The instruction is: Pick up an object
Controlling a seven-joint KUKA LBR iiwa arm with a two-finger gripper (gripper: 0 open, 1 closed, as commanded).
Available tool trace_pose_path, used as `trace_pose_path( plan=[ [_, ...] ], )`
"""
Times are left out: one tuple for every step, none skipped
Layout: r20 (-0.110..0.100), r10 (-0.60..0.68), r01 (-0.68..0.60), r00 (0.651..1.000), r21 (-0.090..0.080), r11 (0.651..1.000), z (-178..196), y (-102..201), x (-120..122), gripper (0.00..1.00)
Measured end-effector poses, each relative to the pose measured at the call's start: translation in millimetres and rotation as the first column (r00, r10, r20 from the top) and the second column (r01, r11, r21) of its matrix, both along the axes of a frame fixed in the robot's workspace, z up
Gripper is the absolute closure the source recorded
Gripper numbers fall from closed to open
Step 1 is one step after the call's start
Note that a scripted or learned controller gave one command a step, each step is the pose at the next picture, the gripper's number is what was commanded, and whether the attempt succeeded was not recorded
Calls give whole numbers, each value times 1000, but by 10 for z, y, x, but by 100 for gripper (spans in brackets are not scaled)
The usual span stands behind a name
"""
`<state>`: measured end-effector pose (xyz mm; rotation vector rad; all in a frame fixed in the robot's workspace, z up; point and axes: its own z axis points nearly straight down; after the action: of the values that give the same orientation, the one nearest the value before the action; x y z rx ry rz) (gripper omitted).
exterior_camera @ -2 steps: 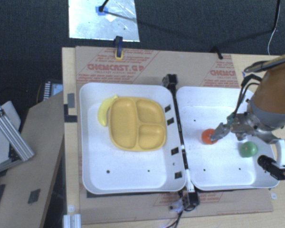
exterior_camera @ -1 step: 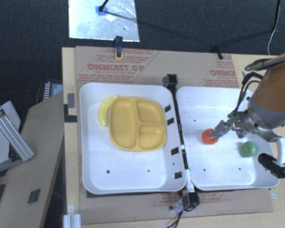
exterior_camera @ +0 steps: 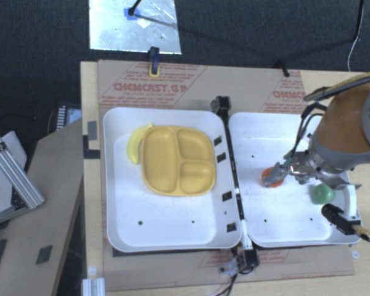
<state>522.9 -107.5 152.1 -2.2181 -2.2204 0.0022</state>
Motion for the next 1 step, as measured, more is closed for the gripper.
trace_pose_path(
  plan=[
    [-1,-1,1,1000,0,1000,-593,-56,44,0]
  ],
)
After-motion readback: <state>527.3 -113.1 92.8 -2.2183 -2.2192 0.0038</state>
